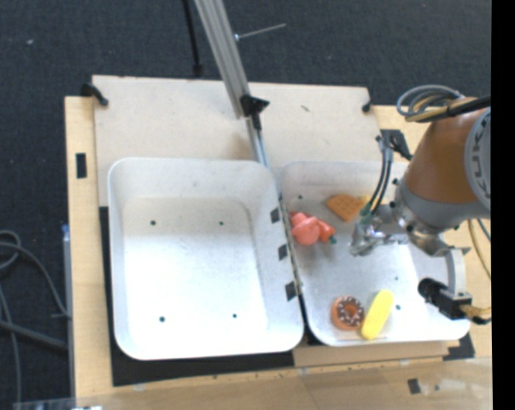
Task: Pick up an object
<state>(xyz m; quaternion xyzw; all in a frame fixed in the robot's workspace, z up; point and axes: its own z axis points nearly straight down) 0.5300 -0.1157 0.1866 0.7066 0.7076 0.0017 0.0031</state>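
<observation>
Sitting side by side on the worktop [180, 118]: two shallow white bins. Holding four things in the right bin [411, 276]: one pink toy [308, 229] near the dividing wall, one orange waffle-like piece [346, 205] toward the far side, one round brown-and-orange doughnut-like piece [348, 313] touching one yellow banana-shaped piece [377, 314] at the near edge. Showing only bare floor in the left bin [197, 254]. Hovering over the right bin, just beside the pink toy: gripper [364, 242], clamping nothing visible; fingers too blurred for telling apart or together.
</observation>
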